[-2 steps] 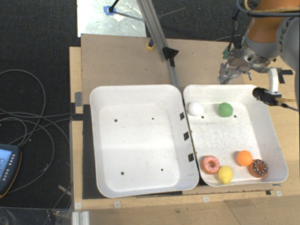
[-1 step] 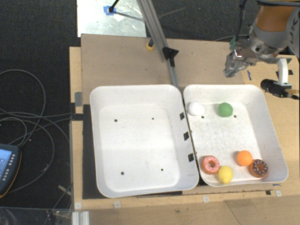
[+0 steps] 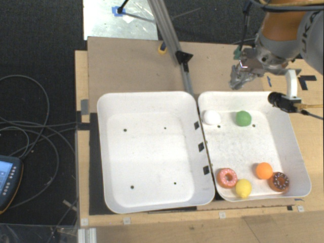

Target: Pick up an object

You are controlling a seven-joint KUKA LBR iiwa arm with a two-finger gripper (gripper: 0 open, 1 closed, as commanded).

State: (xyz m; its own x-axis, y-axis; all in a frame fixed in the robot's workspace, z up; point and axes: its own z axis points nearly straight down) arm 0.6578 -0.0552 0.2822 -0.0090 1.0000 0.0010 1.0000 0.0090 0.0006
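Six small objects lie in the right bin point(image 3: 291, 135); nearest the gripper point(image 3: 239, 81) is a green ball point(image 3: 243, 118), beside a white ball point(image 3: 211, 117). It looks light, smooth, liable to roll; pinching across its middle seems wisest. Whether the claw is clenched cannot be told.

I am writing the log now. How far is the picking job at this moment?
Nothing looks done. The gripper hangs above the right bin's far rim, and I see no object in it. The green ball, the white ball and the rest lie in that bin. The whole pick remains.
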